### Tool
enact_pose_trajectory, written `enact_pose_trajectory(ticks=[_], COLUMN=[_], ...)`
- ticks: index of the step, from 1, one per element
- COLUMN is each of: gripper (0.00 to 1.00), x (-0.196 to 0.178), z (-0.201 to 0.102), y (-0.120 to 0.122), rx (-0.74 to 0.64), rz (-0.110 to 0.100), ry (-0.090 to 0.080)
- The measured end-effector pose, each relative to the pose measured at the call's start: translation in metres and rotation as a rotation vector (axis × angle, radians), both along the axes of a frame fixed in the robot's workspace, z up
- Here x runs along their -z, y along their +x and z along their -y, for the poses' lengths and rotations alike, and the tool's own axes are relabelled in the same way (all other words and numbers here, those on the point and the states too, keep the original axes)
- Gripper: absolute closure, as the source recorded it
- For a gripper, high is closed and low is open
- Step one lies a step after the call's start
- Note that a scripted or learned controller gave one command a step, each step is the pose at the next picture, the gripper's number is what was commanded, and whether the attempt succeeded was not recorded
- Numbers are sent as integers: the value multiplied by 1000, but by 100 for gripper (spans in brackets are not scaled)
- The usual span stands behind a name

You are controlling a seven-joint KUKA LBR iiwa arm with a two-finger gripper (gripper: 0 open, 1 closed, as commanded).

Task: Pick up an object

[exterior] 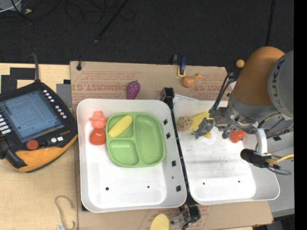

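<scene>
My gripper (204, 128) hangs low over the upper left part of the right bin (230, 186). Right under and beside it lies a yellow object (198, 120), partly covered by the gripper. To its left sits a brown speckled cookie (183, 123), close by but apart from the gripper. A red-orange object (236, 136) rests to the gripper's right, below the wrist. In the left bin (124, 195) a green divided plate (144, 147) carries a yellow corn cob (119, 125). A pink figure (98, 119) and a red piece (97, 137) stand left of the plate.
A purple grape bunch (133, 89) and an orange gourd (191, 80) lie on the cardboard behind the bins. A yellow item (159, 222) sits at the front edge. A teach pendant (33, 123) rests to the left. The bins' divider (175, 147) runs close to the gripper's left.
</scene>
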State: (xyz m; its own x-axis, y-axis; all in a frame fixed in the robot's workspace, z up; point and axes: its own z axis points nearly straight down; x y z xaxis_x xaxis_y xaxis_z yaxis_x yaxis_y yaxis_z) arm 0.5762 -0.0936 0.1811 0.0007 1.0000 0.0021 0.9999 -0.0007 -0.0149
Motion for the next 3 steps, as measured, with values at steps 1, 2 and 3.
enact_pose_trajectory(ticks=[1, 2, 3], gripper=[0, 0, 0], x=[-7, 56, 96], z=[0, -3, -6], y=[3, 6, 6], rx=[-1, -2, -2], rz=[14, 8, 9], ry=[-2, -1, -1])
